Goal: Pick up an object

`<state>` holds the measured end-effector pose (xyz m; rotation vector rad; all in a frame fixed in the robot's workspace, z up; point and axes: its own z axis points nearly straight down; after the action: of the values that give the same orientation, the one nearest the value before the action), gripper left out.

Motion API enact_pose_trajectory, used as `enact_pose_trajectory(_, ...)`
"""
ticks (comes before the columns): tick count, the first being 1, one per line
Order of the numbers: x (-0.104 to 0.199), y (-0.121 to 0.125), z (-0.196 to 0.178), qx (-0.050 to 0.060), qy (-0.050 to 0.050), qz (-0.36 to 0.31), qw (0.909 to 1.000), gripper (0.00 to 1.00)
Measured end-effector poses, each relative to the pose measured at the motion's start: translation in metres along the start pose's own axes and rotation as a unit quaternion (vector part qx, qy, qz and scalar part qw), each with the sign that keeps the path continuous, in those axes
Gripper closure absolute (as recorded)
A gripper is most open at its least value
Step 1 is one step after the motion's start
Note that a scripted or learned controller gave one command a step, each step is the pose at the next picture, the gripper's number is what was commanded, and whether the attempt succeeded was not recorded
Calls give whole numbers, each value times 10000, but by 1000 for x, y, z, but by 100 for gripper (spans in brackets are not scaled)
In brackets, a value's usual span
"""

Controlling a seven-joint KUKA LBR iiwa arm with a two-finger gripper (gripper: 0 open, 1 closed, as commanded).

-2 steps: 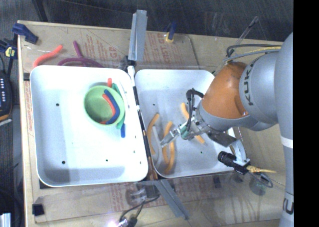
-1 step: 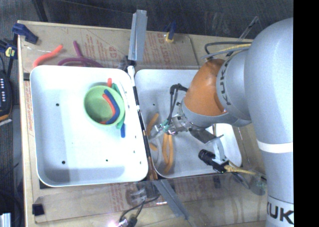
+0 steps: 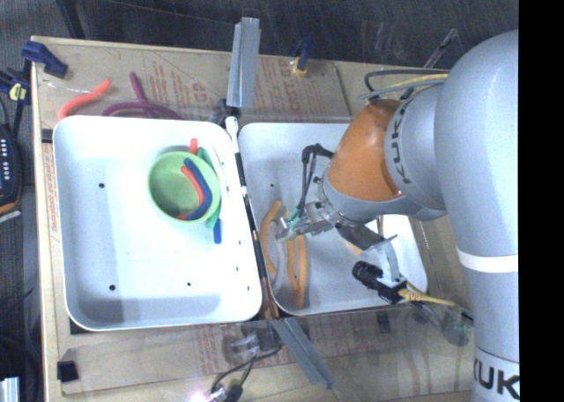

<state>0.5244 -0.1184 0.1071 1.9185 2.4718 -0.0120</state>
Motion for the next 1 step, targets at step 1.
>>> enact_pose_trajectory(1,35,36,-85,29,79,877,9961,100)
